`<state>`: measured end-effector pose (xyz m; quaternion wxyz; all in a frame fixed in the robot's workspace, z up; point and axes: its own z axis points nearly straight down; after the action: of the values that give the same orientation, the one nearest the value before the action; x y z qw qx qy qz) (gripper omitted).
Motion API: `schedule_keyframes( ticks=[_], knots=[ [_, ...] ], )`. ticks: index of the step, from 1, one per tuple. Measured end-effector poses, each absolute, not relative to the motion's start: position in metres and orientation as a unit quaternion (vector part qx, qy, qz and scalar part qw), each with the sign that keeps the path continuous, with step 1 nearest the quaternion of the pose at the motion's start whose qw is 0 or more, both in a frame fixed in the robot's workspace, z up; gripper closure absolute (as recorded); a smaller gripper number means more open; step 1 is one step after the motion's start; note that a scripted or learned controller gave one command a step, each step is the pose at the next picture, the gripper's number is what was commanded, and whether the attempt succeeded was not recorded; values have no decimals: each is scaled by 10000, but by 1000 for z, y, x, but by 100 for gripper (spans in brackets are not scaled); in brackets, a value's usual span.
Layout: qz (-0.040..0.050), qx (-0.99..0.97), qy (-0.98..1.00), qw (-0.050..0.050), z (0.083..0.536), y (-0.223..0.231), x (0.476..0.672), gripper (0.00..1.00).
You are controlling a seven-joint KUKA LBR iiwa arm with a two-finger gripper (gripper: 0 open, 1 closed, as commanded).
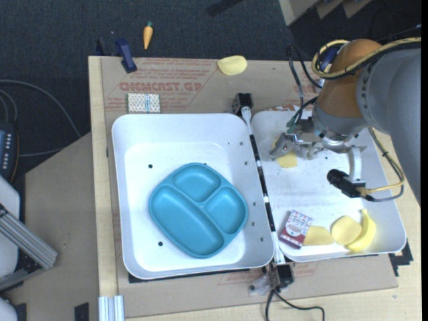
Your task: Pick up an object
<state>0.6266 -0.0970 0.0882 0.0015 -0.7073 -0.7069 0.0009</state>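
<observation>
Camera view, from above the bench: looking down on the gripper [297,150], low over the far end of the right bin [388,199] and almost on top of a small pale yellow piece [287,160]. Spread moderately wide, with nothing seen between the fingers [277,151]. Touching that piece or merely just beside it: impossible to say from this slant.

Likely target, then: the pale yellow piece, lying on the bin floor near the dividing wall, on the gripper's side toward the left bin [127,179]. To do the grasp well: shift a little toward the piece to centre it between the fingertips, descend straight to the floor, close only once astride it, then lift clear without dragging along the wall. Judged risky otherwise: a small, low thing, easily nudged aside by one finger.

Well apart, at the near end of the same bin: a red-and-white packet [295,227] and yellow toy fruit [344,229]. In the left bin, a blue divided plate [197,209], clear of the arm.
</observation>
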Motion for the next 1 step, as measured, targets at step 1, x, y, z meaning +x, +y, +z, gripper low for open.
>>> schedule_keyframes(
  ticks=[1],
  knots=[
    [-2,-7073,-7070,-11,85,-115,649,0]
  ],
)
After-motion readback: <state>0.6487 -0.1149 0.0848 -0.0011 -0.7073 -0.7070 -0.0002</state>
